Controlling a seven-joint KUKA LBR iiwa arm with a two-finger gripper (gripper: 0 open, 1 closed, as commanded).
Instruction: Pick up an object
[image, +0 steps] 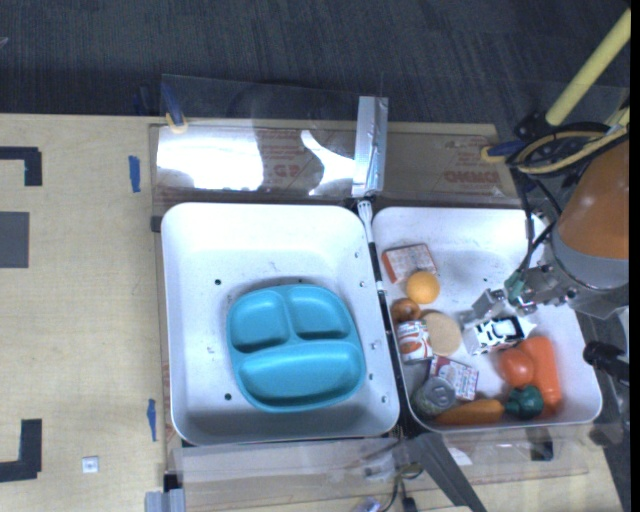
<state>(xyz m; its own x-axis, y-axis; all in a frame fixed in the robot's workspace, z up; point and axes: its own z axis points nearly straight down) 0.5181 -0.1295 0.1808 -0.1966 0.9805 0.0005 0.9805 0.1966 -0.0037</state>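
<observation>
The right bin (460, 232) holds several small items. Among them are an orange ball (424, 288), a red-and-white packet (408, 262), a beige oval piece (441, 333) and a red-labelled can (413, 343). There are also a grey tin (435, 397), a carrot (475, 410) and an orange pepper (530, 365) with a green piece (524, 402) beside it. My gripper (503, 308) hangs low over the middle right of this bin. It is just above a black-and-white object (497, 333), and whether it touches that object is unclear.
The left bin (200, 250) carries a blue compartment tray (295, 345). A metal divider (371, 145) and clear plastic sheeting stand behind the bins. Yellow and black cables (560, 140) hang at the upper right near the arm (600, 225).
</observation>
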